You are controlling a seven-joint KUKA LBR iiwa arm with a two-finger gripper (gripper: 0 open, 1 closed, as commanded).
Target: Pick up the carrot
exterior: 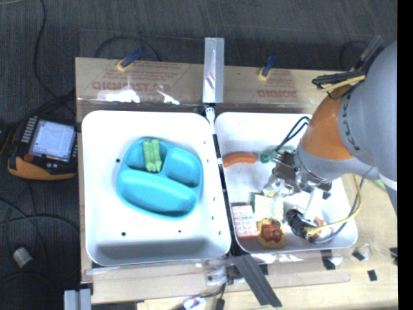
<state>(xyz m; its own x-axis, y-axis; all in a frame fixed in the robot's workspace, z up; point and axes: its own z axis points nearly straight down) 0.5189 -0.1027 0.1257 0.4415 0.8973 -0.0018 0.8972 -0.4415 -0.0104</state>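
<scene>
The carrot [240, 159] is orange with a green tip and lies flat near the left wall of the right bin [258, 124], towards the back. My gripper [281, 175] hangs over the middle of that bin, just right of the carrot's green end and slightly nearer the front. I see nothing held in it. The grey arm with its orange band comes in from the right and covers the bin's right side.
In front of the gripper lie a pale green packet [265, 206], a small red-and-white box [242, 219] and a brown-and-red toy food [271, 232]. The left bin [97, 192] holds a blue divided plate [158, 186] with a green vegetable [152, 155].
</scene>
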